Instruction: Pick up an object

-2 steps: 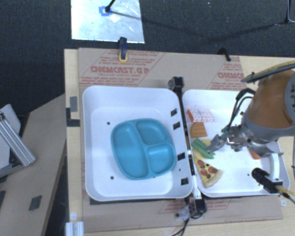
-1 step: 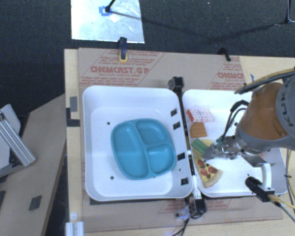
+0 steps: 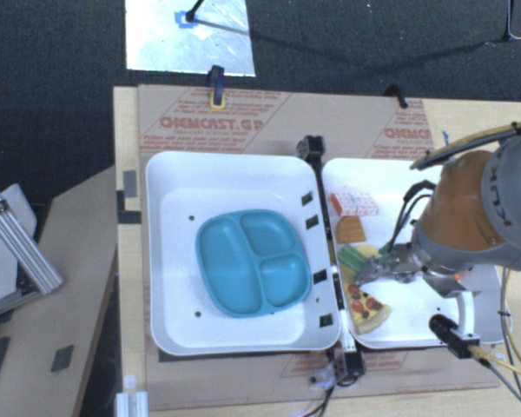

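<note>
In the right bin lie several toy foods. A red and white box is near the back left. Just in front of it is a tan cracker-like square. A green and yellow piece comes after that, and a pizza slice lies at the front left. My gripper hangs low over the bin's left side, right beside the green and yellow piece and just behind the pizza slice. The wrist hides part of the yellow piece.
The left bin holds a blue divided plate. A black clamp strip runs along the seam between the bins. The arm's orange band and grey body cover the right bin's right half. Cables trail at the front right.
</note>
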### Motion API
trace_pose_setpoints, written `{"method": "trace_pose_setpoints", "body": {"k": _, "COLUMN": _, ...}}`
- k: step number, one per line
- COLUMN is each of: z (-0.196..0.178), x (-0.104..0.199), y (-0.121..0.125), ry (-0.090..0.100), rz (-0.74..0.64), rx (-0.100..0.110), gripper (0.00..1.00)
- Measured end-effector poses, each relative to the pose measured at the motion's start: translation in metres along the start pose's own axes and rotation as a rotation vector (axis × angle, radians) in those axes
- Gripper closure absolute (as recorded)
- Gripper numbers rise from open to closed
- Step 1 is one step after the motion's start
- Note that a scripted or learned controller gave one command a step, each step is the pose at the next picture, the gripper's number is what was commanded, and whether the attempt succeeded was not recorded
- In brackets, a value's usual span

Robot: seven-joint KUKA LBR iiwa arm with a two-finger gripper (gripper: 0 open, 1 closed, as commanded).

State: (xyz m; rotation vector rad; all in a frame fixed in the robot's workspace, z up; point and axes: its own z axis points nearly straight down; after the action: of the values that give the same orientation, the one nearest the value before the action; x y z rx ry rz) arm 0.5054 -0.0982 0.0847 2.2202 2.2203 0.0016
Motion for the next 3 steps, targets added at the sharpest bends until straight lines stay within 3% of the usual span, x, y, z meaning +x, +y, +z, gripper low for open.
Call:
{"method": "trace_pose_setpoints", "body": {"k": 1, "z": -0.011, "x": 0.0, "y": 0.001, "ry": 0.0, "rz": -0.001, "rx": -0.002, "gripper": 1.0}}
{"method": "trace_pose_setpoints", "body": {"k": 3, "z": -0.113, "x": 0.009, "y": 0.005, "ry": -0.001, "rz": -0.004, "rx": -0.006, "gripper": 1.0}}
